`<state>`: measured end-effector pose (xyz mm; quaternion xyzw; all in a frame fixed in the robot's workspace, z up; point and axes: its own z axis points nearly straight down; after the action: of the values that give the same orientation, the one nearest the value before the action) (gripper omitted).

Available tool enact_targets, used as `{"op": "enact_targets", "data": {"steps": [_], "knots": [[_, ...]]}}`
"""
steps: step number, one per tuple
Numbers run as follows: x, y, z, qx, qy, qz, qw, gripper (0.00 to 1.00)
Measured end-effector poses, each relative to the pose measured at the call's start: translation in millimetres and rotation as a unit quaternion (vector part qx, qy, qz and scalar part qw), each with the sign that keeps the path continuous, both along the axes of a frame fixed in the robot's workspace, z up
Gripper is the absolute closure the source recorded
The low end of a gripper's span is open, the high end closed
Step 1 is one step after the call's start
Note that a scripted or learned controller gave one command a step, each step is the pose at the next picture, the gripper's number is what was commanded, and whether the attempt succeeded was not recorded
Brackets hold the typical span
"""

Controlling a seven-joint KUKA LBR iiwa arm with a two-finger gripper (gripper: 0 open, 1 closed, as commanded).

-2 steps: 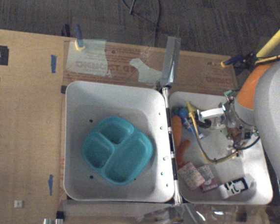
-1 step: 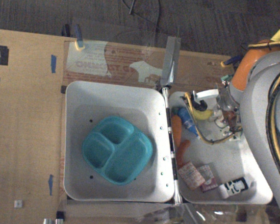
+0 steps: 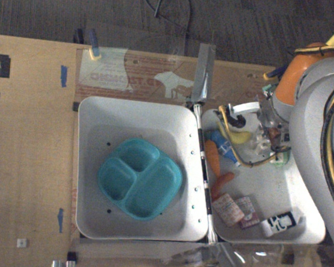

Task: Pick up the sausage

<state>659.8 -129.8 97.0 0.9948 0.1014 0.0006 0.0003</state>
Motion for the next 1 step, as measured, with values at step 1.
{"op": "enact_targets", "data": {"steps": [1], "knots": [[1.0, 0.9, 8.6, 0.0000, 0.000, 0.002, 1.0000, 1.00]]}}
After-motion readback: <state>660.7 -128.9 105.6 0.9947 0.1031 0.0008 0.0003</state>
